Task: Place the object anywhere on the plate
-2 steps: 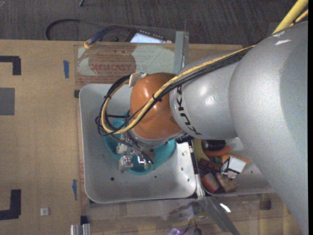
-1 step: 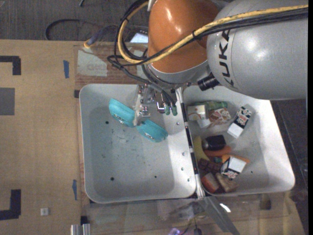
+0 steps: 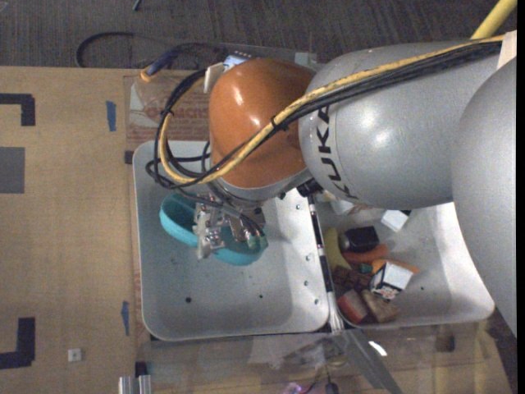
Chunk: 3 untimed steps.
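Note:
A turquoise plate (image 3: 174,218) lies in the left white bin (image 3: 221,302), partly covered by the arm's wrist. My gripper (image 3: 215,235) hangs directly over the plate, its metal fingers pointing down at the plate's middle. A small green bit shows beside the fingers at the plate's right part, too small to identify. The orange band and grey arm hide the bin's upper part.
The right bin (image 3: 443,294) holds several small objects: a black item (image 3: 359,238), an orange piece (image 3: 373,257), a white block (image 3: 391,277), brown and red pieces near the divider. Cables (image 3: 176,150) loop along the arm over the left bin's top edge.

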Tool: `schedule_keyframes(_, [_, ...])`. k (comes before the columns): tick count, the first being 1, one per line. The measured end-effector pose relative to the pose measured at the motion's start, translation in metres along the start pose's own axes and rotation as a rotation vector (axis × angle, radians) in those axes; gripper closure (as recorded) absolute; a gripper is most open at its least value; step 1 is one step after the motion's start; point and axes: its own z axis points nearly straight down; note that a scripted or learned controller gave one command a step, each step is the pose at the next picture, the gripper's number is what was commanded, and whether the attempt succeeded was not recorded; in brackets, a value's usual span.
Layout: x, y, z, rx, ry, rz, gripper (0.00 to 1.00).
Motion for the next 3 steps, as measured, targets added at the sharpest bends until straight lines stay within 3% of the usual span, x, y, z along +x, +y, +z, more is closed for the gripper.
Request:
schedule_keyframes(1, [0.034,-0.011,-0.135,0.000,-0.001,0.068,1.00])
schedule_keyframes(2, [0.045,-0.014,-0.051,0.001,0.001,0.096,1.00])
schedule_keyframes(3, [0.041,-0.015,0.059,-0.001,-0.002,0.129,1.00])
